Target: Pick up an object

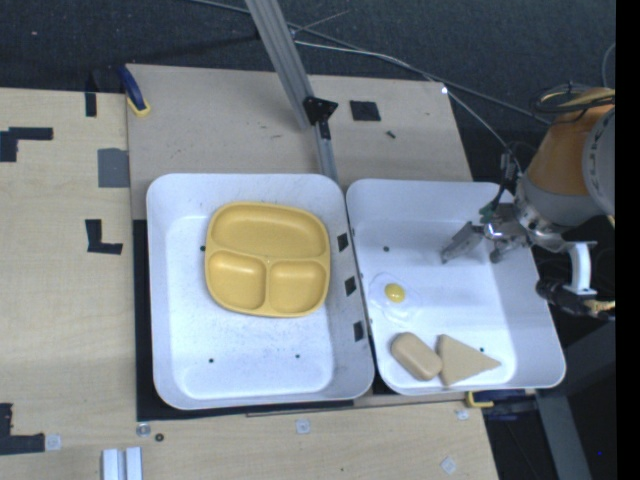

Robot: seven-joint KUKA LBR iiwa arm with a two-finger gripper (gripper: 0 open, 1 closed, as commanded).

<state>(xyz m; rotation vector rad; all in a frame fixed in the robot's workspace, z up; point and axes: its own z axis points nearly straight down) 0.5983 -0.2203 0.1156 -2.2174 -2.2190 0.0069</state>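
Note:
In the right bin [520, 308] lie a small yellow round piece [394, 292], a tan rounded block [414, 355] and a tan wedge [466, 359] near the front edge. My gripper [477, 245] hangs over the bin's far right part, fingers spread apart and pointing left, with nothing between them. It stands well apart from the yellow piece and the tan pieces. The left bin [180, 348] holds a yellow divided plate [267, 258].
A slanted grey metal pole [290, 63] crosses the bench behind the bins. Cables run across the dark floor at the back. The wooden bench top [60, 268] with black tape marks extends to the left.

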